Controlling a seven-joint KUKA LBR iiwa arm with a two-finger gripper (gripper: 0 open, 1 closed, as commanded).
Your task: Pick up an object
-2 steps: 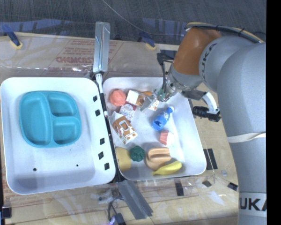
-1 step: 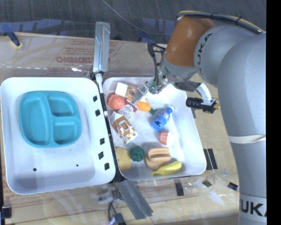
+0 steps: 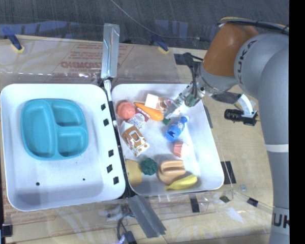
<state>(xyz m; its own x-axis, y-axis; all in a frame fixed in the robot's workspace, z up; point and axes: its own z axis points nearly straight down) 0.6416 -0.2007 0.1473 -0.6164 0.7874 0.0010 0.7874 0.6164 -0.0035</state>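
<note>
Grey and slim, the gripper (image 3: 174, 110) reaches down into the right bin (image 3: 209, 151) near its upper middle, its tip just above a blue bottle (image 3: 175, 129) and beside a small carton (image 3: 165, 104); whether anything sits between its parts cannot be told from this angle. To its left lie an orange carrot (image 3: 149, 112), a white block (image 3: 152, 99) and a pinkish-red ball (image 3: 125, 110). Below those rest a printed snack packet (image 3: 134, 139) and a small pink piece (image 3: 179, 149). Along the near edge sit a yellow fruit (image 3: 133, 172), a green lump (image 3: 149, 166), a hot dog (image 3: 171, 169) and a banana (image 3: 182, 182). The left bin (image 3: 56, 187) holds a turquoise divided tray (image 3: 54, 127). Both bins stand on the tabletop (image 3: 244, 187).
</note>
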